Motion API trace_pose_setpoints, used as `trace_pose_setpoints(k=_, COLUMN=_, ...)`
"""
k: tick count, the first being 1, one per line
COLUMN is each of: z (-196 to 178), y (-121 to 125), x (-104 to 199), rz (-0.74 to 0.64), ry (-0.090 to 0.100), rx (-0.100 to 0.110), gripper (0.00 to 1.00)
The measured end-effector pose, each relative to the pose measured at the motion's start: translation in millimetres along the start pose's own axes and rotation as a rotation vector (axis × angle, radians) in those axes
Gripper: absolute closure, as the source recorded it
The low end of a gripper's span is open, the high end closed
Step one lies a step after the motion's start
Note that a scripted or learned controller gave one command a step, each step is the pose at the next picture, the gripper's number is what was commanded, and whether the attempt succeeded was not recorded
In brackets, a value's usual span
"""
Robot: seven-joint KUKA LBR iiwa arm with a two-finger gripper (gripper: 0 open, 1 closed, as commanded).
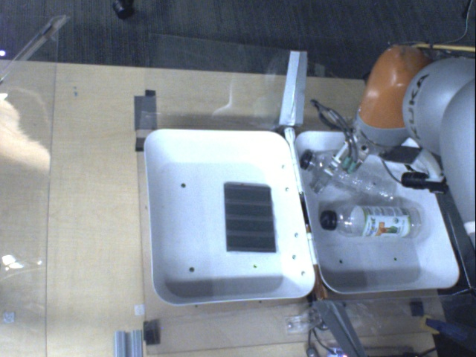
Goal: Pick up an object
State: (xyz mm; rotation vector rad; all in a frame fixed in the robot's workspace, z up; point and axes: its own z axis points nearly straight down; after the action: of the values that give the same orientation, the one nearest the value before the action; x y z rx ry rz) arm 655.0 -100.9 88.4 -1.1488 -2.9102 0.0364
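Wooden bench (82, 222), two bins: gripper (346, 157), opening impossible to tell, reaches for the clear bottle (348, 173) at the right bin's (387, 274) eleven o'clock; next, I'd guess, close and lift.

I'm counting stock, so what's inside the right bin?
The right bin holds two clear bottles: one with a label and black cap, one bare under the gripper. The arm covers the far corner.

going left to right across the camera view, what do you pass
left white bin → dark ribbed rectangular pad lying in it → metal divider strip between the bins → clear plastic bottle with black cap and printed label in the right white bin → grey arm's orange band
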Motion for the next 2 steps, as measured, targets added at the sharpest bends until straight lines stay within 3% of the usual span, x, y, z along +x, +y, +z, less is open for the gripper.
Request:
trace_pose_setpoints(k=1, z=-17.9, y=-61.1, x=12.9, rz=0.105, ry=-0.007, rx=-0.031, gripper=0.00)
trace_pose_setpoints(k=2, z=-0.8, y=-3.9, x=-1.9, rz=0.121, ry=-0.002, rx=-0.019, gripper=0.00)
